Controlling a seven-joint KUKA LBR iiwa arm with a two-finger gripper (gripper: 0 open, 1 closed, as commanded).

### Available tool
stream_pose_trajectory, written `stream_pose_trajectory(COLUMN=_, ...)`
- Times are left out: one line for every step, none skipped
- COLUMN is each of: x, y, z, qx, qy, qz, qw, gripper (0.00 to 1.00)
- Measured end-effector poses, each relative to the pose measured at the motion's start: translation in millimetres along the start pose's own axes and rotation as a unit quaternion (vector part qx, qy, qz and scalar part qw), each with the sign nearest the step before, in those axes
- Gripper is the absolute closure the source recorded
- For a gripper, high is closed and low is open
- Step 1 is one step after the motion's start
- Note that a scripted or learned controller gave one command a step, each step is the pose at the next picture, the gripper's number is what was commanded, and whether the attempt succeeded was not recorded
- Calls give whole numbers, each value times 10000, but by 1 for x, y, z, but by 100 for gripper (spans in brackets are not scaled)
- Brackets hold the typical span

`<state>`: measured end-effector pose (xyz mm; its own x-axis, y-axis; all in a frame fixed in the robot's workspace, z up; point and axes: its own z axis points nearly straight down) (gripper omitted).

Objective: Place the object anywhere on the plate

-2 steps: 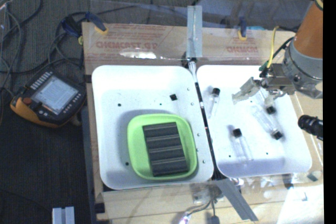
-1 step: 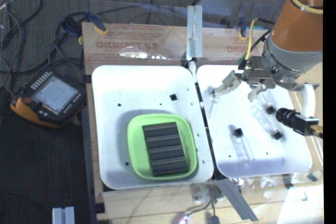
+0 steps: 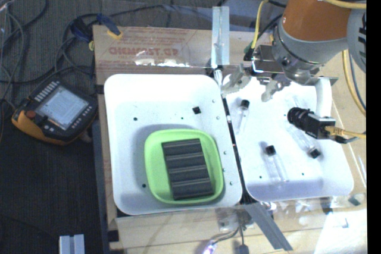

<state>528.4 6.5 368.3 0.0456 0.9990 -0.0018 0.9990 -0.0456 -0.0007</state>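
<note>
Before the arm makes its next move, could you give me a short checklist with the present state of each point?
1. Hand over the right bin, near its upper left corner: ok.
2. An object held between the fingers: not ok, nothing shows there.
3. Clear vials with black caps lie loose in the right bin: ok.
4. Green plate sits in the left bin: ok.
5. Plate surface free: not ok, a dark ribbed block covers most of it.

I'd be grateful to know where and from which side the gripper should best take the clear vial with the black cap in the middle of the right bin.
Probably across the clear body of the vial, just below its black cap, coming straight down. It lies flat on the right bin floor, body pointing toward the near edge, with free floor on both long sides for the fingers.
</note>
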Motion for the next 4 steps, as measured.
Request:
stream_pose_trajectory(x=16, y=43, z=-47, qx=-7, qy=-6, qz=-786, qw=9969, gripper=0)
stream_pose_trajectory(x=-1, y=68, z=-66, qx=-11, qy=-7, qz=-1392, qw=9903, gripper=0)
stream_pose_trajectory(x=73, y=76, z=-66, qx=-8, qy=1, qz=-1383, qw=9904, gripper=0)
stream_pose_trajectory(x=122, y=91, z=-44, qx=-2, qy=-4, qz=-1365, qw=9906, gripper=0)
